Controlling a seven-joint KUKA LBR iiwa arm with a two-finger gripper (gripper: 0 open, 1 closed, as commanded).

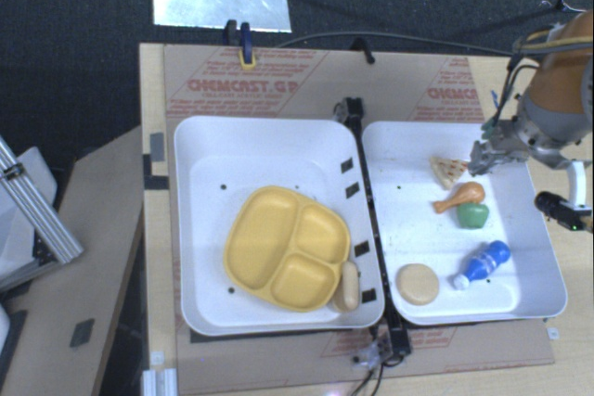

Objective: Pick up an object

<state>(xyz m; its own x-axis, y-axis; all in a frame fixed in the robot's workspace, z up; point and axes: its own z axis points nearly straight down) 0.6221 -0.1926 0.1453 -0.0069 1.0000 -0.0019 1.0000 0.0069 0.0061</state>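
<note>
Camera view looks down on 2 white bins side by side on the desk [278,70], and places below are given from the black divider [367,227] between them. Left of the divider, the left bin [200,199] holds a yellow sectioned tray [283,246] that leaves bare floor along the far wall and left wall; a small tan bun [348,286] lies against the tray's near right corner, just beside the divider. Right of the divider, the right bin [399,162] has open floor across its far left part. A round tan disc [418,283] lies near the front wall, a blue bottle [484,262] further right, tilted. Beyond them sit a green piece [473,215] touching an orange drumstick shape [461,197], and a wedge of toast-like food [450,169] near the far wall. The gripper [484,158] hangs just right of that wedge, low over the bin. Whether it is open or closed cannot be told; its tips are blurred and dark. The arm [557,93] is cut off by the right edge.
</note>
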